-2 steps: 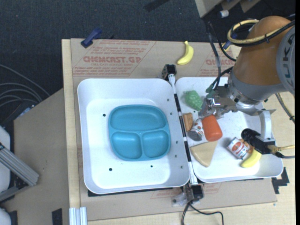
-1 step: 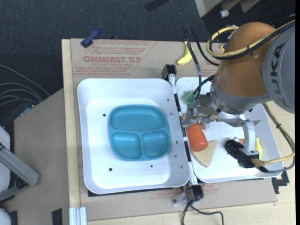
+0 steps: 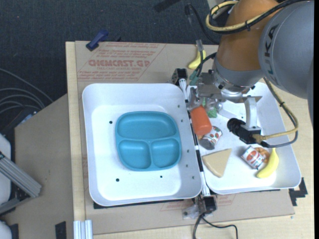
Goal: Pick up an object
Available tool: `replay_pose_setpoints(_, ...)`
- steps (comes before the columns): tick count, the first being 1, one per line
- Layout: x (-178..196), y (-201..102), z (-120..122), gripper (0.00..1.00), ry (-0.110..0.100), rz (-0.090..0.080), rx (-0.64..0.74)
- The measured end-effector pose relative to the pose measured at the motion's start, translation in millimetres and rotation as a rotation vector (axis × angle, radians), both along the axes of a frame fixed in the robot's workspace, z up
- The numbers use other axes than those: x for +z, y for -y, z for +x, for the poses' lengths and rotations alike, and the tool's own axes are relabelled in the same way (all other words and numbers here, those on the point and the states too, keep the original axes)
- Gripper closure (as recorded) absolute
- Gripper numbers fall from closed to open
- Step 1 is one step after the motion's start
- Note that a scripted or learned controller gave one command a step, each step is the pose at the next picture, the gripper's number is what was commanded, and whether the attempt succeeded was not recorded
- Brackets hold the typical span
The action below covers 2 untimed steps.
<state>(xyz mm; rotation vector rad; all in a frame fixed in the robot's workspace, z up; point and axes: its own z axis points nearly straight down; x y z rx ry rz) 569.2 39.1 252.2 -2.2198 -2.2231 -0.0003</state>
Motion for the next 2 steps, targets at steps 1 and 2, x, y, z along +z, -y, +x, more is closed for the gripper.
replay_pose_setpoints(1, 10.0, 73.1, -74.6, 1.0, -0.003, 0.0, -0.002)
replay_pose_setpoints(2, 10.0, 57.8, -90.4, 1.0, -0.004, 0.001, -0.002)
